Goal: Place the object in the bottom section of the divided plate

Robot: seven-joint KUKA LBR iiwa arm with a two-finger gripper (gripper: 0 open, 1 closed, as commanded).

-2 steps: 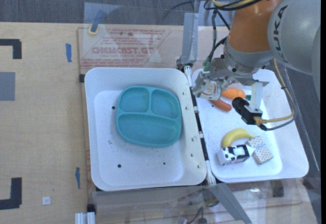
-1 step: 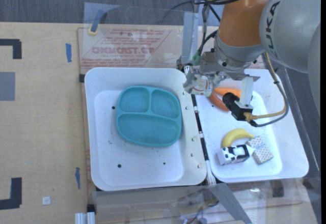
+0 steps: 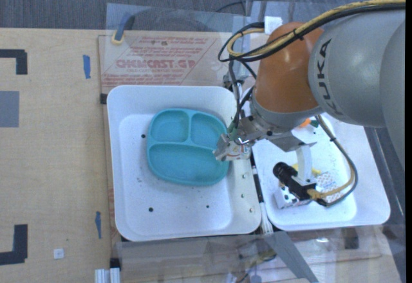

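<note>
Within the left white bin, a teal divided plate is laid flat, its large bottom section turned toward the bin's near edge. At the plate's right rim, where that section meets the upper right one, the gripper is positioned; whether it is apart or together cannot be told. Further right, in the right bin, a small black-and-white object and a speckled white piece are seen near each other, well apart from the plate.
</note>
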